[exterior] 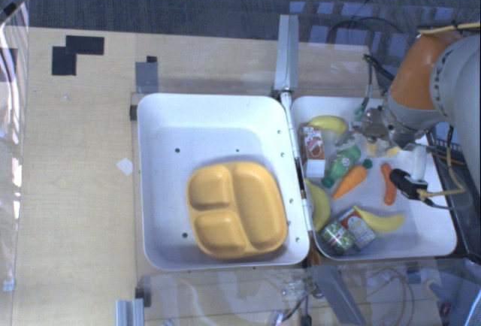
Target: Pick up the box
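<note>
We had the box (313, 143) lying against the right bin's (443, 246) left wall, long axis running front to back. Gripper (373, 129) hovered over the bin's back, box to its left across the green bottle (342, 164). Can't tell its grasp state.

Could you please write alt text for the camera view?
The gripper hangs over the right bin, crowded with bananas, carrots, a green bottle, a can and a small box. The left bin holds a yellow divided tray.
</note>
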